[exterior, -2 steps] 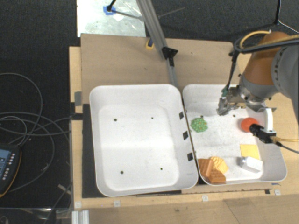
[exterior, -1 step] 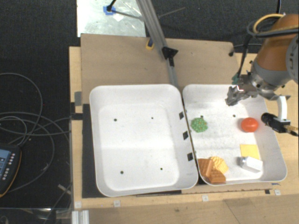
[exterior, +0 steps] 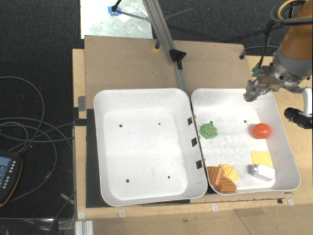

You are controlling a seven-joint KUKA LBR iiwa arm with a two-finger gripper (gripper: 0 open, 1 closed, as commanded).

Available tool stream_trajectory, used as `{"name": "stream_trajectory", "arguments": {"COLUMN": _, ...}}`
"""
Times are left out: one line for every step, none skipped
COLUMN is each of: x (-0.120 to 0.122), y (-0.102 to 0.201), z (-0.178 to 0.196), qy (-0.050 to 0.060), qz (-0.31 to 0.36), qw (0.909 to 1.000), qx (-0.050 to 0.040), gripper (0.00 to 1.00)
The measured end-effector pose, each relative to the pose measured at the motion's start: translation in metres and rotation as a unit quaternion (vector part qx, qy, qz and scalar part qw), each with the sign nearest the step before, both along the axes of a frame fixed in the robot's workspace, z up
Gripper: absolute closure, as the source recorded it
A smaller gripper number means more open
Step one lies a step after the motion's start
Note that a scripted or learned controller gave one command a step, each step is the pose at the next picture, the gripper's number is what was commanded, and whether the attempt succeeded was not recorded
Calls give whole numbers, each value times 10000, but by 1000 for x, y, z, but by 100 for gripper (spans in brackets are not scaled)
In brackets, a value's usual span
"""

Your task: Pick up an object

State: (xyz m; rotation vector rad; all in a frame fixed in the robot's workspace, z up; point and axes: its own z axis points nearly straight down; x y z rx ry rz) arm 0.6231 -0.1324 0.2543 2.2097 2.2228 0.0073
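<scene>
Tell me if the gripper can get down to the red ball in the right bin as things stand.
Probably yes. The gripper hangs over the far edge of the right bin, and the red ball lies alone nearer the camera, apart from the yellow block and the green piece. Nothing stands between.

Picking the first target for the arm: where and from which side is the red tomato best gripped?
Probably across the tomato at its widest part, coming straight down from above. It looks round and sits alone on the right bin's floor, apart from the yellow block below it, leaving room on both sides for the claw.
</scene>
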Motion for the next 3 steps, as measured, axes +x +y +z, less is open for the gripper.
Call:
{"name": "stream_trajectory", "arguments": {"x": 5, "y": 60, "z": 4, "qy": 24, "qz": 27, "qw": 10000, "qx": 16, "gripper": 100}}
{"name": "stream_trajectory", "arguments": {"x": -1, "y": 108, "z": -7, "qy": 40, "qz": 20, "qw": 10000, "qx": 19, "gripper": 100}}
{"name": "stream_trajectory", "arguments": {"x": 5, "y": 159, "z": -2, "qy": 27, "qz": 27, "qw": 10000, "qx": 19, "gripper": 100}}
